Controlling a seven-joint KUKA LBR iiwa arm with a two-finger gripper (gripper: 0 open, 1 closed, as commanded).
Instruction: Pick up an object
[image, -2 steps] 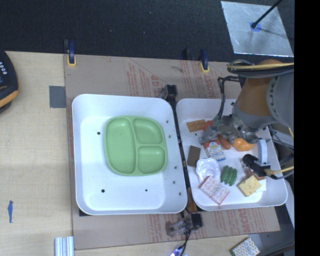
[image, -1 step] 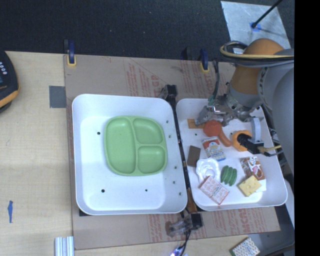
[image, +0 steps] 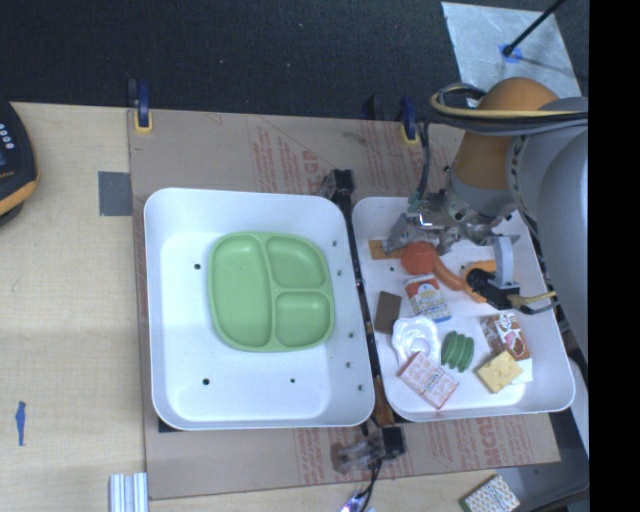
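Arm: grey with an orange band, cut off by the right edge; it hangs over the far end of the right bin.
Gripper: low at the far left of the right bin, just above the orange lump; its metal parts blur together.
Fingers: cannot tell whether open or closed, nor whether anything sits between them.
Orange lump: just nearer than the gripper, partly shaded by it.
Carton: small, nearer than the lump, label too small to read.
White piece: near the carton, shape unclear.
Green thing: right of the white piece.
Yellow block: near right corner.
Left bin: holds a green tray with three compartments.
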